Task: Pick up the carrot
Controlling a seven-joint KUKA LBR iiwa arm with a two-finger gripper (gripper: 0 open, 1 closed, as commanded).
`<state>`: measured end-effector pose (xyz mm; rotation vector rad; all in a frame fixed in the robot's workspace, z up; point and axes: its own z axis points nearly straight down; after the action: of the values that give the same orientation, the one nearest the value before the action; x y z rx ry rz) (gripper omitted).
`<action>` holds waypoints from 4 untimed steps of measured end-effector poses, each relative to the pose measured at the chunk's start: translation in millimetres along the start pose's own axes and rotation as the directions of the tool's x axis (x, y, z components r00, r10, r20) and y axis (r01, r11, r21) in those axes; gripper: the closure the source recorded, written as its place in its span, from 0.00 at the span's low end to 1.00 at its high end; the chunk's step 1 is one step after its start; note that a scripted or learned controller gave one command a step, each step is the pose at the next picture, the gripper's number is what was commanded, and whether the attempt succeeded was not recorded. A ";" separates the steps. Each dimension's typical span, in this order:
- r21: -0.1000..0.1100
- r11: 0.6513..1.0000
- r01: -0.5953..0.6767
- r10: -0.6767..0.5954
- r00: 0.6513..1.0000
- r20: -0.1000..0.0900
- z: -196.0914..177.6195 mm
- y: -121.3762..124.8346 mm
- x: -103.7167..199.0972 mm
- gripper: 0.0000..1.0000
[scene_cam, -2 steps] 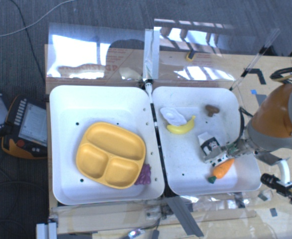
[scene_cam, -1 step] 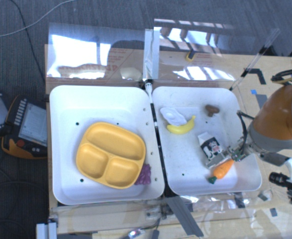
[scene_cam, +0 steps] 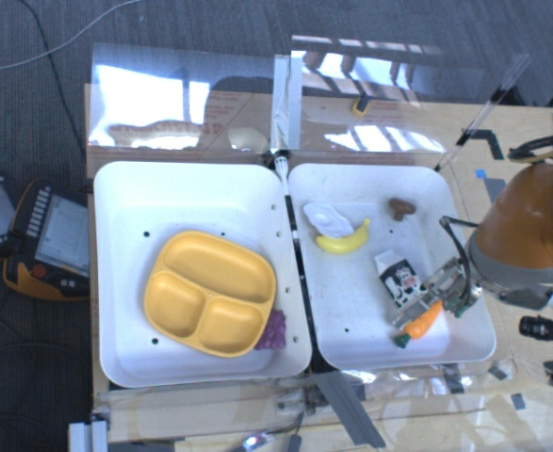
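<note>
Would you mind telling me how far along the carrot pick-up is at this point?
Done: the arm has reached into the right bin, and its pincer sits just above the carrot. In hand: closing in on the carrot, which lies on the bin floor near the front right corner, beside a small card. Left: gripping it and lifting it clear.

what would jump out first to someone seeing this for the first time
The big yellow divided tray in the left bin, with purple grapes at its lower right corner. In the right bin, the end effector sits right over an orange carrot, with a banana farther up.
</note>
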<state>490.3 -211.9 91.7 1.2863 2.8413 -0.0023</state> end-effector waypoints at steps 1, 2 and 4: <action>-0.004 1.000 0.002 -0.002 1.000 -0.002 -9.9 2.8 0.5 1.00; -0.004 1.000 0.002 -0.002 1.000 -0.002 -10.0 2.9 0.6 0.00; -0.007 0.973 0.229 -0.229 0.973 -0.005 -9.9 -5.1 -8.1 1.00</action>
<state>491.6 -221.3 101.7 0.9516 2.9737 0.0065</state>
